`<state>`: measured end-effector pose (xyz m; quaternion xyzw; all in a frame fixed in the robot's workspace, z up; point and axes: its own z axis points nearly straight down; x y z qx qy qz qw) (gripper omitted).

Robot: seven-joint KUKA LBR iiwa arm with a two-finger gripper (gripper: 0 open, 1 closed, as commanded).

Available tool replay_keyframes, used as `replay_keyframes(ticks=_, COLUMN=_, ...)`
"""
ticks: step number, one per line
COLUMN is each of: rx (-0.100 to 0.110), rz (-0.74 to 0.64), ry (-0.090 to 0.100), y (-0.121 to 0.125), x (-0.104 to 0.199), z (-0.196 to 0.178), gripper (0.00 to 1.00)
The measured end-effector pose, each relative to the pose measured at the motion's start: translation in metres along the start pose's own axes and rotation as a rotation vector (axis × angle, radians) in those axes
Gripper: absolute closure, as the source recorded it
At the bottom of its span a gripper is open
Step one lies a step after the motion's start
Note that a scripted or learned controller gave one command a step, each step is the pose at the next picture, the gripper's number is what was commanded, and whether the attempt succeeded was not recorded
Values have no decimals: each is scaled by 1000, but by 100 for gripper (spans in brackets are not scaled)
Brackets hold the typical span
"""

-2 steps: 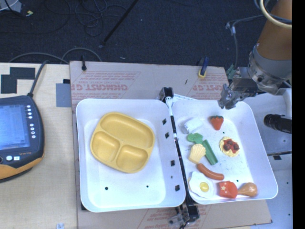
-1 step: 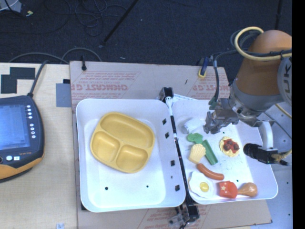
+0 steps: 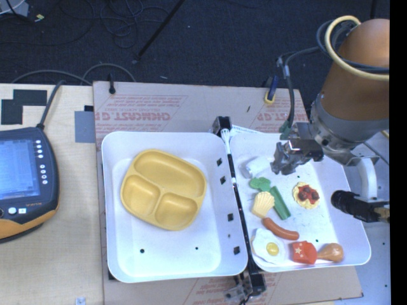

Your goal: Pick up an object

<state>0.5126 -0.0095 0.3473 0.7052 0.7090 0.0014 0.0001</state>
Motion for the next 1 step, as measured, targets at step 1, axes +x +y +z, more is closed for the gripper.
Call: replay_keyframes(ticks=1, rx=2, rz=0, ry=-1, y=-15, x=44, z=-26, gripper=100)
